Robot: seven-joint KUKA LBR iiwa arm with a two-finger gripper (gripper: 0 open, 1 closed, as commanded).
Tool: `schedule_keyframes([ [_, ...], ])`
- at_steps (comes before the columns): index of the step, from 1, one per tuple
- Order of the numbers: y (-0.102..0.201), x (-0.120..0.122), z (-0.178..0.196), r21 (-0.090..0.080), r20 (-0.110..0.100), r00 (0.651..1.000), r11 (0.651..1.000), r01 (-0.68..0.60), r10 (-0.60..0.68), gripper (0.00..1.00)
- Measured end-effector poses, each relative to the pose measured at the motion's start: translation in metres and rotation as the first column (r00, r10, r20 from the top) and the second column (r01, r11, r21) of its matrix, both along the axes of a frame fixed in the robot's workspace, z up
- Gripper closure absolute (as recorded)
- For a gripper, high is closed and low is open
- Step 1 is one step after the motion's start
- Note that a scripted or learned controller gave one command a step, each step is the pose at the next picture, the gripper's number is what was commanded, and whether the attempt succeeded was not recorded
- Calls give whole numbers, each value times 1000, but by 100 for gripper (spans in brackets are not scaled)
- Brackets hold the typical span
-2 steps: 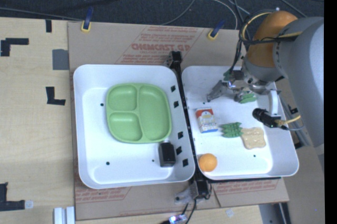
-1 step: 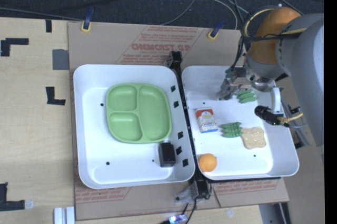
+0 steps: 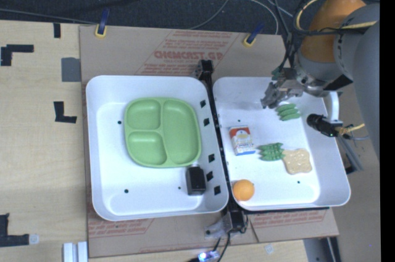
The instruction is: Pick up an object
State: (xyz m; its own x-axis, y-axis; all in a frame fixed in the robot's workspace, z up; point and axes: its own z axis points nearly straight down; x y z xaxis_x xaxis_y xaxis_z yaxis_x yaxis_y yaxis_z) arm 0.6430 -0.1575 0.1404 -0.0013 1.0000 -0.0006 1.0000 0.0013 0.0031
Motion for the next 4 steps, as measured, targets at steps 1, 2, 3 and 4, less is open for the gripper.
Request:
schedule_keyframes([
  [1,10,-3,53,0,2,1000,1000,-1,1,100],
  [2,10,-3,67,1,-2,1000,1000,0,0,100],
  [3,64,-23,62,2,-6,1000,1000,-4,4,100],
  [4,117,-42,57,2,-7,1000,1000,-4,4,100],
])
